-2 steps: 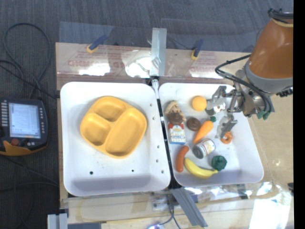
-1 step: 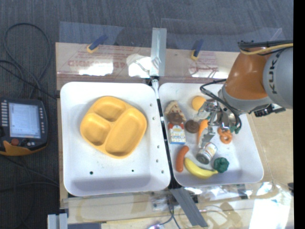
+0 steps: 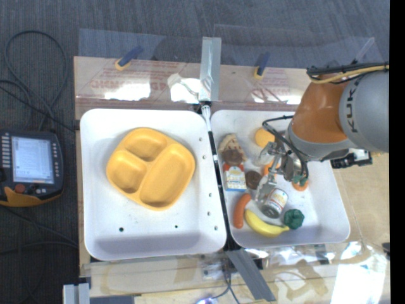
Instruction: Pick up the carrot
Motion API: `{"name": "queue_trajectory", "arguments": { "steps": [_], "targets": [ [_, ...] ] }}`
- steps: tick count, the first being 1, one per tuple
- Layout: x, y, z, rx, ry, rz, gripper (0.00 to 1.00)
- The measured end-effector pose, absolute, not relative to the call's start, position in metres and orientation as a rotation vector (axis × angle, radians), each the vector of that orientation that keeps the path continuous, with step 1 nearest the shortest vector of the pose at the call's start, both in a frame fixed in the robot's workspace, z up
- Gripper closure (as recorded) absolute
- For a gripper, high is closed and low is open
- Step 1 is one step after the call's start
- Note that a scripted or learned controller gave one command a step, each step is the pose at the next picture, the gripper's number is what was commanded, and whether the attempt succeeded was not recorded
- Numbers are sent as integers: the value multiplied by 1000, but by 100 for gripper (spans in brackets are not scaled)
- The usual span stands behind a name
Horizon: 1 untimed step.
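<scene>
Right bin [image 3: 338, 223]: in its front half, near the wall it shares with the left bin, you find the carrot [image 3: 239, 210], lying lengthwise with its tip toward the front edge.
Carrot's neighbours: the banana [image 3: 264, 225] lies just beside it toward the front right; the tin can [image 3: 273, 201] lies on its side just to the right; a small printed packet [image 3: 235, 178] sits just behind it.
Room at the carrot: you have a narrow strip between it and the dividing wall; its other sides are crowded.
Hand [image 3: 283, 164]: it hangs over the middle of the right bin, behind the can and well apart from the carrot. You cannot tell how far it is open, and nothing can be seen in its grip.
Arm [image 3: 329, 116]: its orange band and grey body cover the bin's back right corner and right edge.
Other items in the right bin: a brown piece [image 3: 231, 147] near the back by the dividing wall, a yellow piece [image 3: 264, 136] beside the hand, a green broccoli piece [image 3: 293, 218] near the front edge, a small orange-red piece [image 3: 300, 183] under the wrist.
Left bin [image 3: 95, 233]: you see a yellow divided plate [image 3: 150, 166] at its centre, with bare floor along all four edges.
Surface [image 3: 85, 81]: a strip shows behind both bins.
</scene>
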<state>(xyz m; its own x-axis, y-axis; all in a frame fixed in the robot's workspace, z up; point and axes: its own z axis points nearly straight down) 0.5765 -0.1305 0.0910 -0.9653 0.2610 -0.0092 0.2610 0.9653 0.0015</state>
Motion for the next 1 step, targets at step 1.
{"name": "queue_trajectory", "arguments": {
  "steps": [1],
  "targets": [
    [580, -131, 104, 410, 3092, -7, 100]
  ]
}}
